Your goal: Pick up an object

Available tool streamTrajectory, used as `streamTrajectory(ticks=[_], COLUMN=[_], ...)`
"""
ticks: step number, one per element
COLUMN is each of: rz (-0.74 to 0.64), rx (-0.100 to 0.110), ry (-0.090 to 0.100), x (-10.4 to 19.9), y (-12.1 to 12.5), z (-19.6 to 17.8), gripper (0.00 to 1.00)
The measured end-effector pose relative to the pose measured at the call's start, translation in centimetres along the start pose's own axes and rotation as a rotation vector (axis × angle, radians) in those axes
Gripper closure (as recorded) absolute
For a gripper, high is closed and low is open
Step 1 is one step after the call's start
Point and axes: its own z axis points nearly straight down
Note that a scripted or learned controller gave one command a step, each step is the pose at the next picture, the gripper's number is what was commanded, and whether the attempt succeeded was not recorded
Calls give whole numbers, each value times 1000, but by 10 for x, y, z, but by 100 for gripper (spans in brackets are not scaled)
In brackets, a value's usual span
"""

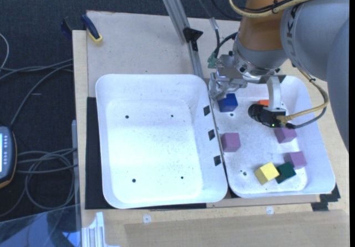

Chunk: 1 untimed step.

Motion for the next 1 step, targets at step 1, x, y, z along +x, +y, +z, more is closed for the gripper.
streamTrajectory(ticks=[1], rz=[1], rx=[2], ry=[-1], x=[40], y=[24], z=[12], gripper=[100])
